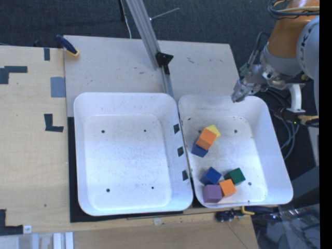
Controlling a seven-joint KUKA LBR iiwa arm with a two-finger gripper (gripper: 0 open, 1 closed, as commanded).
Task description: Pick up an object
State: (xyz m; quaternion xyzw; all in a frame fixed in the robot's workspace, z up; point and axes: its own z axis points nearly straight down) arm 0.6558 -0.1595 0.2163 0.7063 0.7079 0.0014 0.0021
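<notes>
The gripper (239,94) hangs over the far right corner of the right bin (270,139), above its rim, with nothing seen between its tips; whether they are apart or together I cannot tell (too small and blurred). Inside that bin, an orange cube (207,138) sits against a yellow cube (212,130) and a dark blue block (199,150) near the middle. Toward the near edge cluster a blue cube (211,175), a green cube (237,176), a small orange cube (227,187) and a purple cube (211,193). The left bin (83,139) lies beside it on the table (114,61).
</notes>
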